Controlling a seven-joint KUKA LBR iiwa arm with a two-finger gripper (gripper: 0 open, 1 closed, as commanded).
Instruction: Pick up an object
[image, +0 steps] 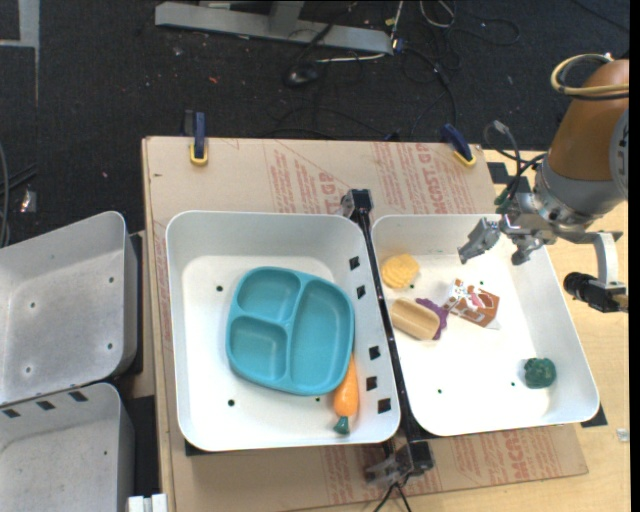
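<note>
The gripper (497, 240) is hanging over the far edge of the right bin (570, 330), its two fingers spread apart with nothing between them. The grey arm with its orange band (590, 125) is reaching in from the right.

Five small things are lying in the right bin. A round yellow ridged piece (401, 270), like a toy waffle or cracker, is sitting near the far left corner. Just nearer the camera a tan hot-dog bun toy (414, 318) is lying at a slant, with a purple piece (436, 311) touching its right end. Beside that, a small red-and-white box (472, 303) with printing too fine to read is lying tilted. A dark green lumpy object (540, 373) is resting well apart from these, near the right wall.

In the left bin (190, 300) a teal divided plate (291, 330) with three compartments is lying flat, and an orange carrot toy (346, 397) with a green tip is sitting just beside its near edge.

The cardboard sheet (290, 175) under the bins is showing red printed lettering, upside down and partly covered; I cannot read it with certainty
</note>
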